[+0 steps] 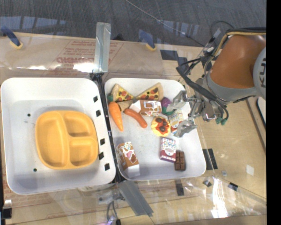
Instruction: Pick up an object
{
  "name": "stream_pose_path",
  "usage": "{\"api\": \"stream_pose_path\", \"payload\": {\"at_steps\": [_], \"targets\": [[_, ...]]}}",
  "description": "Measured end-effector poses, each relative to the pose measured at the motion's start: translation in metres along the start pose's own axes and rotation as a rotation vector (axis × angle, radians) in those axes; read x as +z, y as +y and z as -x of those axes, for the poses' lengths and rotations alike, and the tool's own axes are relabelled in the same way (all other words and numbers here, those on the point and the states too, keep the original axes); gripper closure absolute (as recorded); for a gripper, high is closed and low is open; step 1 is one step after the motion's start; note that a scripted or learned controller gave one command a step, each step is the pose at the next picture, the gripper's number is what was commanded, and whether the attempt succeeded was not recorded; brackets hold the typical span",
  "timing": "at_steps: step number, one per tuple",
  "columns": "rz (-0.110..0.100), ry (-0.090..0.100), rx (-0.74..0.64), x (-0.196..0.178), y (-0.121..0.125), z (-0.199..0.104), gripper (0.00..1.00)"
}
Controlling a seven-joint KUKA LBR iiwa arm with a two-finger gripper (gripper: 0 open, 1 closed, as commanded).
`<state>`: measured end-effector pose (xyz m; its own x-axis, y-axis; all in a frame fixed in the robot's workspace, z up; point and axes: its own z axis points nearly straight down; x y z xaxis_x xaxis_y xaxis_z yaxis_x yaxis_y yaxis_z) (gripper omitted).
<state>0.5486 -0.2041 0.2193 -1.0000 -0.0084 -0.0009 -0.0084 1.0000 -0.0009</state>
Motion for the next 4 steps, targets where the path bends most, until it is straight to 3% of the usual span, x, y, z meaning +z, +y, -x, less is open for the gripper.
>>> {"api": "stream_pose_path", "payload": {"at_steps": [1,2,3,4], "targets": [[0.005,0.009,-0.069,0.106,0.005,0.039,0.0],[0.002,0.0,0.013,0.124,0.005,-0.025,0.0],[0.001,-0.002,-0.09,0.126,-0.004,-0.049,0.0],[0.002,0.0,-0.068,0.126,-0.003,-0.056,0.0]]}}
